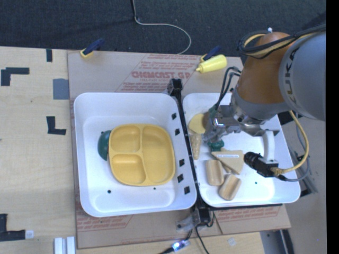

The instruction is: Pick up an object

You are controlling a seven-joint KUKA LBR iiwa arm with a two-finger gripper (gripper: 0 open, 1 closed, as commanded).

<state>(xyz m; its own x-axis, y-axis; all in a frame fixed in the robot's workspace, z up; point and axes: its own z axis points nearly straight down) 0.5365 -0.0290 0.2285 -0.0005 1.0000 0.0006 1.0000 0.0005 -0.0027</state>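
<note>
Tray (142, 155): yellow, smooth, compartmented plastic.

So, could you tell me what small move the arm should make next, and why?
Probably a short, straight descent. The gripper hangs low in the right bin, above the tan pieces clustered near the divider, and nothing shows between its fingers. Going straight down would keep it off the bin wall.

even, bright light — soft shadows, slight blur

glossy yellow plastic tray (142, 154) in smooth white plastic bin (85, 142); matt brown cardboard sheet (148, 75) beneath
</note>
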